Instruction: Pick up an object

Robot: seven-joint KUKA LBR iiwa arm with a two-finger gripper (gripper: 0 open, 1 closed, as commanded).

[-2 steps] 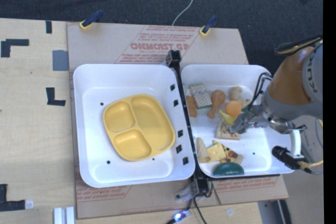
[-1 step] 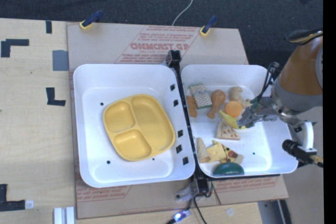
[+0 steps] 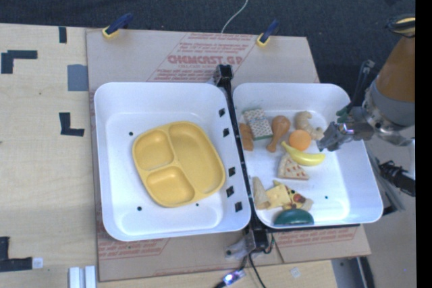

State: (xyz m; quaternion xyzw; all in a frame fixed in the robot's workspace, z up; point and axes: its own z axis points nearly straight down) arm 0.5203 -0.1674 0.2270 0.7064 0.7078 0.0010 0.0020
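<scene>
Objects for picking were gathered in the right bin [image 3: 351, 202]: an orange ball [image 3: 300, 140] sat near the bin's centre, touching a yellow banana [image 3: 305, 157] at its 6 o'clock. A drumstick-shaped piece [image 3: 277, 130] lay at the ball's 9 o'clock, with a patterned block [image 3: 256, 123] and a brown sausage-like piece [image 3: 246, 137] further toward 9 o'clock, against the wall shared by the bins. A pale, lumpy item [image 3: 307, 121] lay at the ball's 12 o'clock. A wedge like a pizza slice [image 3: 293, 170] was seen just at the banana's 7 o'clock. A cluster of small pieces including a cheese-like block [image 3: 278, 195] and a dark green item [image 3: 293, 217] was found toward the bin's 6 o'clock edge.

The hand [image 3: 331, 138] was positioned at the ball's 3 o'clock, just beside it and the banana's tip, low over the bin floor. Whether anything was touched could not be made out, and nothing was seen gripped. How far open the hand was could not be told.

A yellow divided tray [image 3: 178, 162] was seen in the left bin [image 3: 115, 199]. Both bins rested on a cardboard sheet [image 3: 196, 61] on the surface [image 3: 40, 179].
</scene>
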